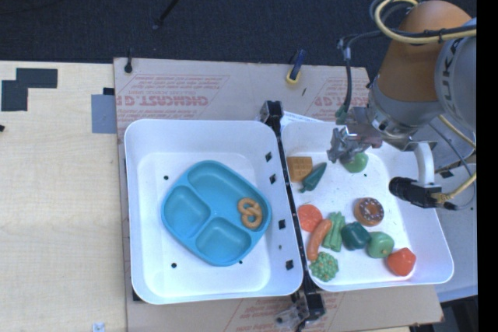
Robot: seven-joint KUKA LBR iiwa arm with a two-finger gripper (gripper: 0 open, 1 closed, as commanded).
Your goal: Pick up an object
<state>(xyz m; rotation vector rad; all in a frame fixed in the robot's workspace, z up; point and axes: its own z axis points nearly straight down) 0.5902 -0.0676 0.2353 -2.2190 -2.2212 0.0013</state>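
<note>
My gripper (341,147) hangs low over the back of the right bin (436,245), reaching in from the right. A round light-green fruit (357,162) lies right beside it, partly hidden by the gripper body. Whether they touch is not visible. Left of it lie an orange square cracker (299,166) and a dark green vegetable (314,177). Further forward are a tomato (310,216), a carrot (319,237), green beans (334,232), a chocolate donut (369,211), a dark green pepper (355,235), a green apple (380,245), a red fruit (401,262) and broccoli (324,267).
The left bin (148,167) holds a blue divided plate (194,214) with a pretzel (250,212) on it. A black divider (282,190) separates the two bins. A black fitting (412,191) on the arm overhangs the right bin's right side.
</note>
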